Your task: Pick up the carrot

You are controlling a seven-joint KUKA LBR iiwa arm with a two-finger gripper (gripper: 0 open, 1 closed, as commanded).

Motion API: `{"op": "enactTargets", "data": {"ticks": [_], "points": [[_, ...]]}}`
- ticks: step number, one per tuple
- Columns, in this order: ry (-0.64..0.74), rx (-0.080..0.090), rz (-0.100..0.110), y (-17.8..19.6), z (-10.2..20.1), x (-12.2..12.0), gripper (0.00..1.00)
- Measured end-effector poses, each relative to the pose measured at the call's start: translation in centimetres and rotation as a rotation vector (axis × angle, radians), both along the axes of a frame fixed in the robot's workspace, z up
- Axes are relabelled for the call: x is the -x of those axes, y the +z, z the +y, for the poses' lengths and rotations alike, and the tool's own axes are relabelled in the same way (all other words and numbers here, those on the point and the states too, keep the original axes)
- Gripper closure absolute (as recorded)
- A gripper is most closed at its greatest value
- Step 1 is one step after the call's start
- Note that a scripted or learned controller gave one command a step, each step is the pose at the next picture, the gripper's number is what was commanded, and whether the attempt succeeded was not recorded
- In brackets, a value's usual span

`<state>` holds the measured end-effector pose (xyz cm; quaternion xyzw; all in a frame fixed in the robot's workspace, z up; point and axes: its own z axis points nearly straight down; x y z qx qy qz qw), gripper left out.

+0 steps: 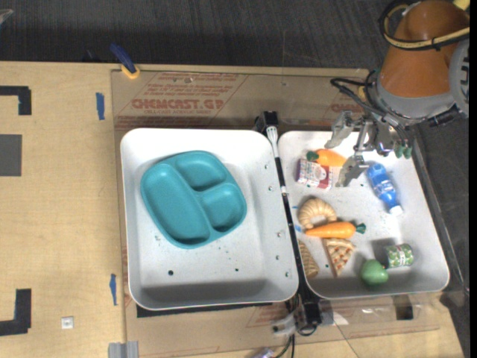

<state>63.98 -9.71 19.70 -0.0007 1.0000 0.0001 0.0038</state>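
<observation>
1. Arm point(421, 51): I saw it enter at the upper right of the frame, orange band uppermost.
2. Gripper point(350, 155): it hung over the upper part of the right bin point(428, 200), fingers spread apart with nothing between them.
3. Carrot point(332, 230): it lay flat at the middle of the right bin, green tip pointing right (well below the gripper, untouched).
4. Croissant point(316, 210): just above the carrot, touching it.
5. Pizza slice point(340, 256): directly below the carrot.
6. Blue bottle point(382, 186): right of the gripper, tilted.
7. Small carton point(313, 171): left of the gripper, an orange piece point(329, 156) above it.
8. Green apple point(374, 273) and green can point(400, 256): lower right corner of that bin.
9. Left bin point(149, 274): I logged a teal divided plate point(194, 197).
</observation>
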Motion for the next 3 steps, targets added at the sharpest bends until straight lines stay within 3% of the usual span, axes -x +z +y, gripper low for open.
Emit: {"op": "enactTargets", "data": {"ticks": [1, 2, 3], "points": [[-0.092, 0.000, -0.023, -9.6, -0.4, -1.4, 0.00], [-0.090, 0.000, -0.003, -10.7, 0.6, 3.5, 0.00], [-0.089, 0.001, -0.020, -9.3, 0.7, 3.0, 1.00]]}}
